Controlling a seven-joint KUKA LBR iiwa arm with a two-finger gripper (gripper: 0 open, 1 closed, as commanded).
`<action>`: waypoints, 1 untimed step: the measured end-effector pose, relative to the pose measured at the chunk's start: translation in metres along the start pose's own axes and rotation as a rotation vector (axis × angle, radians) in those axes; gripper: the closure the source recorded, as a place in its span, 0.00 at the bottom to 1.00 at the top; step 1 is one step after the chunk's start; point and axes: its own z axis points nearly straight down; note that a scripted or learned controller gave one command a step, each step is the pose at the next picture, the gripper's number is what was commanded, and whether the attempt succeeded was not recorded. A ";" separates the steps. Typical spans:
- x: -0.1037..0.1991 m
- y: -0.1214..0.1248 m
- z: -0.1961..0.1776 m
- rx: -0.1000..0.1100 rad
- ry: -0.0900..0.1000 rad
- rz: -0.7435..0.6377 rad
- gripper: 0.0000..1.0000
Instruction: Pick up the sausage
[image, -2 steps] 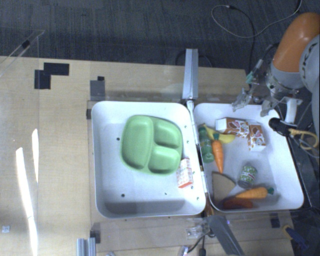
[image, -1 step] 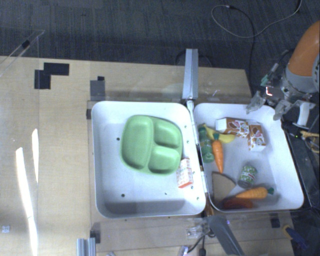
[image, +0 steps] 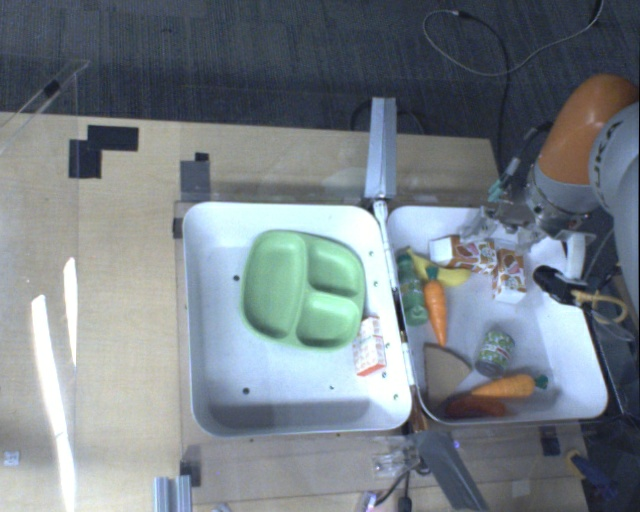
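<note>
Two shallow white bins sit side by side on a pale wooden worktop (image: 120, 330), and the divider between them serves as the landmark here. Left of the divider, the left bin (image: 215, 400) holds a green sectioned tray (image: 303, 287) near its middle, with a small red-and-white packet (image: 371, 353) lying just beside the divider. Right of the divider, the right bin (image: 580, 395) holds the sausage (image: 475, 405), a dark reddish-brown piece resting against the bin's near wall, touching a large orange carrot (image: 505, 386) just behind it. A smaller carrot (image: 435, 312) lies close to the divider, next to a green item (image: 411, 290). A brown wedge (image: 445, 366) sits between that carrot and the sausage. The arm's pincer (image: 505, 228) hangs over the bin's far right area, above printed packets (image: 492, 262), well apart from the sausage; whether it is released or clenched I cannot tell.
</note>
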 end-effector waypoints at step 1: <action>0.009 0.003 0.011 -0.018 -0.004 -0.238 0.00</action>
